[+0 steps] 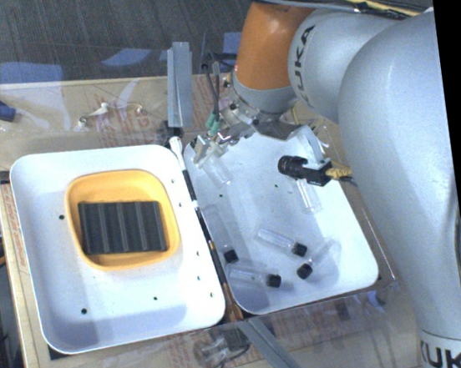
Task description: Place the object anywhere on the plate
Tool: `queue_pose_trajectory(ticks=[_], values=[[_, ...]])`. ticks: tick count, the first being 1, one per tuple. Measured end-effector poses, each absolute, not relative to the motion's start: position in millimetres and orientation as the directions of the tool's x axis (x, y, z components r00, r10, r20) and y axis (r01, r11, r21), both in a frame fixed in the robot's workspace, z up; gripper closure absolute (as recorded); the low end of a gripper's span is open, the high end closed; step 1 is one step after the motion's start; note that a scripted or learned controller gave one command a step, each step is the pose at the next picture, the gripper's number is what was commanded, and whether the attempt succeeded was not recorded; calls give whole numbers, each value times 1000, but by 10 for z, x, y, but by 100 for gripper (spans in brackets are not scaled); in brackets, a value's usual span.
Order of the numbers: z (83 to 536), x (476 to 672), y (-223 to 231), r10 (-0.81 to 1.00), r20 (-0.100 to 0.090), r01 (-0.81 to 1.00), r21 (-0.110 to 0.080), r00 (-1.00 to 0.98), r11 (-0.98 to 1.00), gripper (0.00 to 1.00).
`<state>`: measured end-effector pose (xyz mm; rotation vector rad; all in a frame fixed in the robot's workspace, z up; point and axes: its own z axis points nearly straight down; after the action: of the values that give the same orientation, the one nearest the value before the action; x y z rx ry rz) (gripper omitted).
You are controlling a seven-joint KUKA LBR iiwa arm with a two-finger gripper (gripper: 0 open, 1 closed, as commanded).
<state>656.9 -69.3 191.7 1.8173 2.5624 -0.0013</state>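
While the gripper (209, 146) hovers at the right bin's (356, 276) upper-left corner, close against the divide between the bins, you cannot tell its state. You see clear tubes with black caps (282, 244) scattered across that bin's lower half, near its front edge. Over in the left bin (55, 320), the yellow plate (117, 188) carries a dark ridged block (123, 227), with bare white floor around it.
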Motion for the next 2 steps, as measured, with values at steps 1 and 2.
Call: queue_pose_trajectory(ticks=[1, 2], values=[[1914, 6383, -516, 867, 2, 867, -3, -499, 499, 100], [1912, 6142, -354, 718, 3, 718, -3, -696, 696, 100]])
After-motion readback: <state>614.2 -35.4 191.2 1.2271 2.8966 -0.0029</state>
